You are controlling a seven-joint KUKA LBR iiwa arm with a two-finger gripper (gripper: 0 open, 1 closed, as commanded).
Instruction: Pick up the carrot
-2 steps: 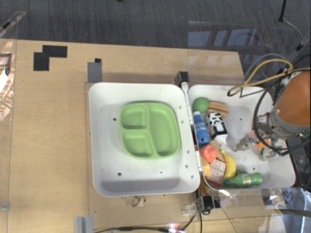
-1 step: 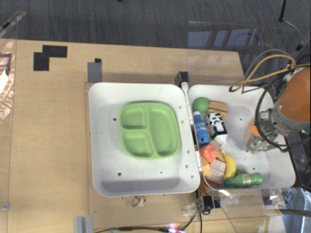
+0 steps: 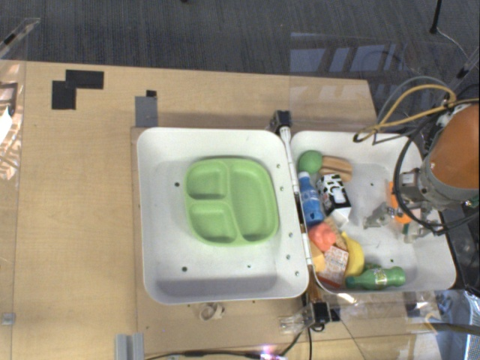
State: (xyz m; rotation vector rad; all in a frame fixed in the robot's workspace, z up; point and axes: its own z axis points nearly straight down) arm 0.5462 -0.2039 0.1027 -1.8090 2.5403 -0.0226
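Observation:
The carrot [image 3: 402, 217] shows as a small orange piece on the floor of the right bin [image 3: 375, 156], near that bin's right side, mostly covered by the arm's hand. My gripper [image 3: 391, 223] hangs right over it, reaching in from the right under the orange-banded wrist [image 3: 454, 156]. Its fingers [image 3: 373, 217] stand spread apart, open, with the orange piece showing between them. Whether they touch the carrot is not clear.
Along the right bin's left wall lie a green ball [image 3: 309, 160], a blue bottle [image 3: 309, 199], a black-and-white toy [image 3: 335, 190], a pink item [image 3: 325, 236], a banana [image 3: 353, 254] and a green bottle [image 3: 379, 277]. The left bin [image 3: 157, 261] holds a green divided plate [image 3: 229, 201].

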